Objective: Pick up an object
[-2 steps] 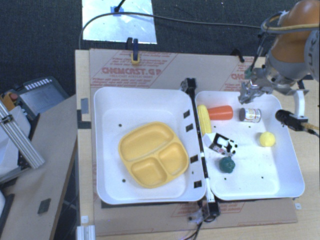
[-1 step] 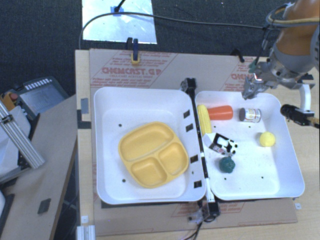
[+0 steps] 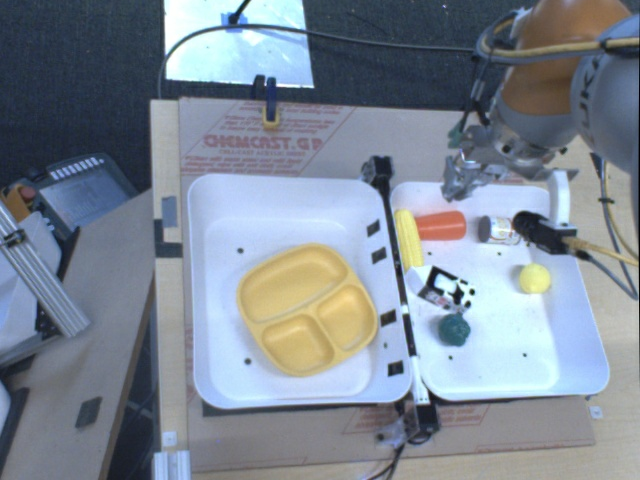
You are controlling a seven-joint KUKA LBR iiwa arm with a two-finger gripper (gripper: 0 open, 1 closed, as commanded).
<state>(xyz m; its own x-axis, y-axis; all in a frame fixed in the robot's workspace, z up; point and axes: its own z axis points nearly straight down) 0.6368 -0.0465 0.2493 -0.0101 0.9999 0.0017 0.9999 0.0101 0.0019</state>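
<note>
Orange carrot (image 3: 439, 225) lies at the right bin's (image 3: 590, 358) far edge just below the gripper (image 3: 458, 183), whose finger state I cannot tell, and nothing looks lifted, so the pick seems barely begun: descent, grasp and lift remain.

Grey arm (image 3: 600, 78) entering from the upper right of the camera view, its orange band (image 3: 560, 48) bulging above the wrist. The wrist angles downward and to the left, ending in the metallic pincer (image 3: 462, 180), which points down at the far edge of the right side. Cables run along the arm's upper surface.
</note>
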